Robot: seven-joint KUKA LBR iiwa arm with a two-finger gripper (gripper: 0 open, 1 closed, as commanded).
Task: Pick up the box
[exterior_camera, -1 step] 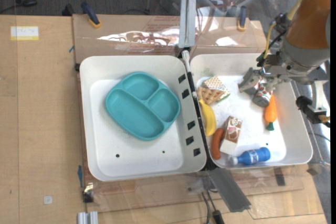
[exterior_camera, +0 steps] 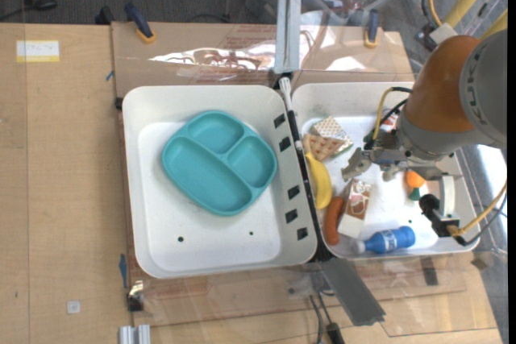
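The gripper (exterior_camera: 360, 163) hangs in the right bin (exterior_camera: 355, 97), fingers spread and gripping nothing, just above the box (exterior_camera: 355, 208), which lies near the bin's front-left corner. The box is hemmed in by a banana (exterior_camera: 320, 181) and a carrot-like piece (exterior_camera: 331, 221) on its left and a blue bottle (exterior_camera: 389, 240) at its front-right. The left bin (exterior_camera: 141, 197) holds a teal divided plate (exterior_camera: 219, 162), with bare floor along its front edge.

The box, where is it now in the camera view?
The box lies in the right bin, toward its front, between the orange sausage-shaped piece on its left and the blue bottle just below its right.
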